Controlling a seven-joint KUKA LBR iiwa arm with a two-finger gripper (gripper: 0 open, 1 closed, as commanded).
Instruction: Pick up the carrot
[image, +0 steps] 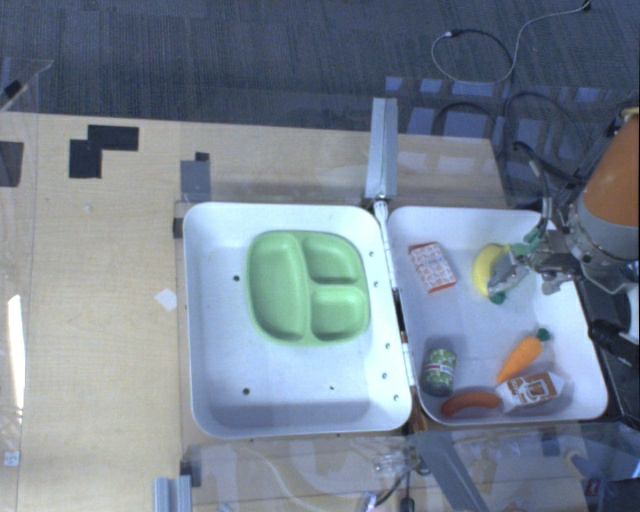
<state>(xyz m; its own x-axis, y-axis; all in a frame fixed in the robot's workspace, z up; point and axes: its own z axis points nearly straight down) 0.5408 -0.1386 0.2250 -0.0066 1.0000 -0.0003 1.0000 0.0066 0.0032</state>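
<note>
We look down at a slant on a pale wooden bench (100, 330) that carries two shallow white bins side by side. The left bin (215, 390) holds a light green tray (306, 286) with three compartments, one long section on its left and two smaller ones on its right. The right bin (575, 330) holds several small things. The carrot (522, 357) lies in the lower right part of this bin, orange with a small green top, tilted so that the green end points up and to the right and the tip points down and to the left. Just below it, and touching or nearly touching it, a small carton (530, 391) with a brown and white label lies on its side. To the carton's left is a red sausage (470, 403), and above that a small dark green can (438, 369). Near the top of the bin we see a flat red and white card (432, 267) and a yellow banana (487, 268). The grey arm with its orange band reaches in from the right, and its gripper (510, 276) hangs over the upper part of the right bin, just beside the banana and well apart from the carrot. Its fingers stand apart with nothing between them.
</note>
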